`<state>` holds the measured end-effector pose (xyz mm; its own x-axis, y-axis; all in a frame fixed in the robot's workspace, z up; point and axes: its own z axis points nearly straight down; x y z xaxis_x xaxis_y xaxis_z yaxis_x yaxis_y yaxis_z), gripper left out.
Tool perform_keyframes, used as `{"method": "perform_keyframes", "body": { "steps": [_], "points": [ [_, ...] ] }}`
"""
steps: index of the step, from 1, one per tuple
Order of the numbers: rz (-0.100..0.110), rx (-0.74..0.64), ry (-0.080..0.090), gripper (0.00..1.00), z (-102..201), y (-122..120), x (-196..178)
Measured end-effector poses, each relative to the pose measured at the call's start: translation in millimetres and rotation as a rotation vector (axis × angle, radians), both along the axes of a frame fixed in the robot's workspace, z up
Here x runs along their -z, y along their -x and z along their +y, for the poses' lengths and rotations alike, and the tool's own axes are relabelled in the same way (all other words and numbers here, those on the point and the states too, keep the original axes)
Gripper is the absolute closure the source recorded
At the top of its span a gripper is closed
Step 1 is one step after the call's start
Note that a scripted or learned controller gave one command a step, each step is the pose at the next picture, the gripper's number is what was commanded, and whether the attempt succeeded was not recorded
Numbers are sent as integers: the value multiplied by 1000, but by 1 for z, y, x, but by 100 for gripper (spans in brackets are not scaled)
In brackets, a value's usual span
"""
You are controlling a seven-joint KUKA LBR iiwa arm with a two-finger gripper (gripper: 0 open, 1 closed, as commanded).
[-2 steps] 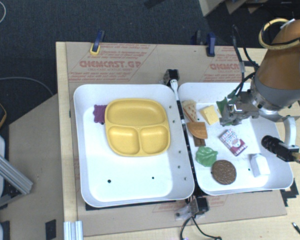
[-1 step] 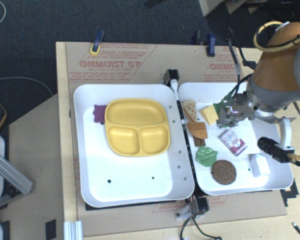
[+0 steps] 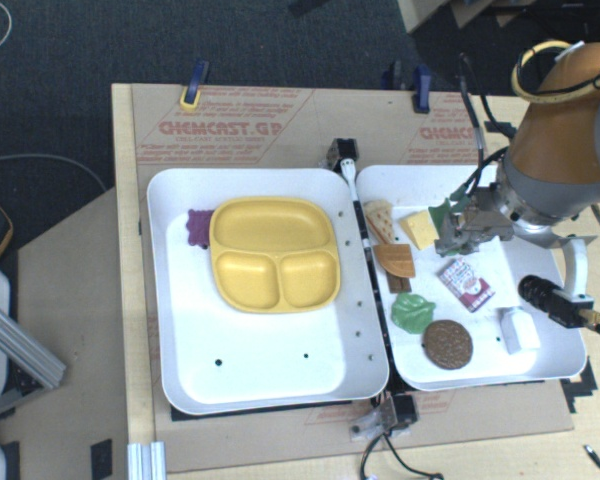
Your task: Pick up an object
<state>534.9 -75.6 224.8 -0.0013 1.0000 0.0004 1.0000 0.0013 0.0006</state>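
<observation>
Packet (image 3: 466,283), small, red and white, flat: lies in the right bin (image 3: 540,368), near its middle, long axis slanting from upper left to lower right. Gripper (image 3: 460,240) hangs directly over the packet's upper end, so the packet lies just below and slightly right of the fingertips in the camera view; judged the nearest candidate for a grasp. Whether the jaws are spread or closed cannot be told from this angle; nothing is seen between them.

Other items, same bin: yellow wedge (image 3: 417,230) and tan strip (image 3: 380,223) to the left of the gripper; brown block (image 3: 395,261) beside them; green lump (image 3: 412,312); brown disc (image 3: 447,344); white piece (image 3: 518,330).

Left bin (image 3: 270,378): yellow divided tray (image 3: 275,253), purple item (image 3: 198,227) at its left edge.
</observation>
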Motion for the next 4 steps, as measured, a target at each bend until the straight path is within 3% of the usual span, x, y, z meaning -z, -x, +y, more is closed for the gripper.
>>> {"method": "perform_keyframes", "body": {
  "steps": [1,2,4],
  "points": [
    [-3,1,2,100,-11,-15,0],
    [3,1,-1,100,-5,-2,-6],
    [5,1,0,100,5,-8,9]
  ]
}}
